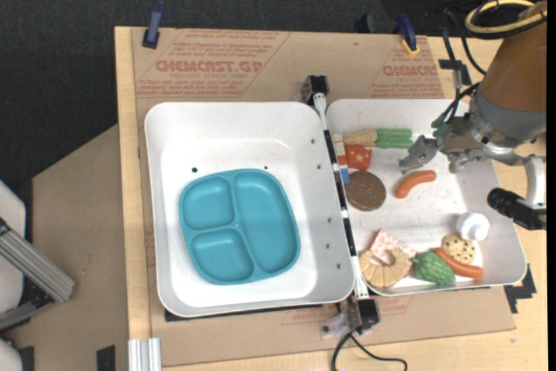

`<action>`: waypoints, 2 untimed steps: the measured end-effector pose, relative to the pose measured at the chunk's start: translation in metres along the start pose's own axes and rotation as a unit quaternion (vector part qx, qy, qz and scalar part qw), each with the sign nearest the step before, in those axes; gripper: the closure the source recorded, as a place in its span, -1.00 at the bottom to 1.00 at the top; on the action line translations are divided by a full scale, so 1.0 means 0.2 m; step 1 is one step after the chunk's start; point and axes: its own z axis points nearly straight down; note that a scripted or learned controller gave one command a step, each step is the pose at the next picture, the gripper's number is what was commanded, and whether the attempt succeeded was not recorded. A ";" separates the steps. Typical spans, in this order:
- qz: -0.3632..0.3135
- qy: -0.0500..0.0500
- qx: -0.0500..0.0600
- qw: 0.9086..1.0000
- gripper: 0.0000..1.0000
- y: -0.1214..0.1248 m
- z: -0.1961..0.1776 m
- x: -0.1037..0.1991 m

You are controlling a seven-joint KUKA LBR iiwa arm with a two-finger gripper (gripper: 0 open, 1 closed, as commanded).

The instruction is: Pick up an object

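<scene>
My gripper (437, 158) hangs over the upper middle of the right bin (504, 202), open, with its two grey fingers spread and nothing between them. An orange sausage (415, 182) lies on the bin floor just below and left of the fingertips. Further left are a brown disc (366, 190), a small red box (358, 156) and a yellow-and-green corn piece (380, 137). Along the bin's near side lie a white bottle (474, 227), a cookie (458, 249), a green toy vegetable (432, 268) and a pink-and-tan sandwich piece (387, 260).
The left bin (174, 135) holds a blue divided plate (239, 224). The grey arm with its orange band (519, 74) comes in from the right over the right bin's far corner. Black cables (512, 204) run at the right edge.
</scene>
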 end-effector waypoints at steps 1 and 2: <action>0.000 -0.001 -0.002 1.000 -1.00 0.17 0.42 0.01; 0.001 -0.005 -0.012 1.000 -1.00 0.13 0.46 0.08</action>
